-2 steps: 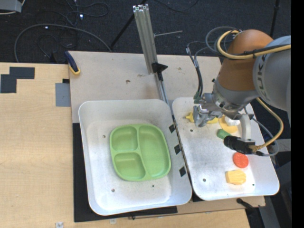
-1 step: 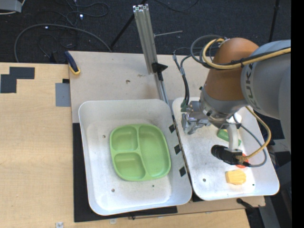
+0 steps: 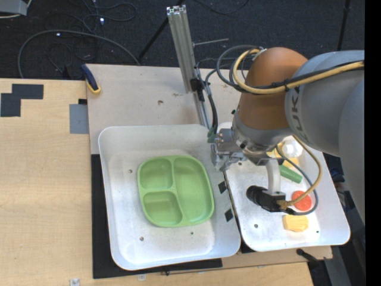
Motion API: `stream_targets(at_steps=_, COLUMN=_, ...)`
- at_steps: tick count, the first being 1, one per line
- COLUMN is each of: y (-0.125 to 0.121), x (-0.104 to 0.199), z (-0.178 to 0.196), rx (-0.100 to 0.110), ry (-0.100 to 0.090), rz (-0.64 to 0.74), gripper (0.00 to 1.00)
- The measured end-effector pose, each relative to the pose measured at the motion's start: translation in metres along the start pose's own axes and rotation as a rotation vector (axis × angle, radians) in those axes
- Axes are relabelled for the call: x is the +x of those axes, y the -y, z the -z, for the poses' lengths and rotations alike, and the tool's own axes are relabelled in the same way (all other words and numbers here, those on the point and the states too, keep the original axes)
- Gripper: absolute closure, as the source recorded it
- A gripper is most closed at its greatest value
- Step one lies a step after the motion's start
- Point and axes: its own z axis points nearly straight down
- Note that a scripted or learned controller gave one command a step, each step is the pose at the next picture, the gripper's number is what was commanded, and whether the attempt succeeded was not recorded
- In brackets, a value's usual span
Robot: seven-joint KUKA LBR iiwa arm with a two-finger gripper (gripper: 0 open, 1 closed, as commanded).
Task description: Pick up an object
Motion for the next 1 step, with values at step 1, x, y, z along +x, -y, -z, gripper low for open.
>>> stream_targets(at_steps=1, y=0.0166, x=0.042, z=-0.0078, rx=0.002, ry=0.001, rz=-0.002, gripper=1.0)
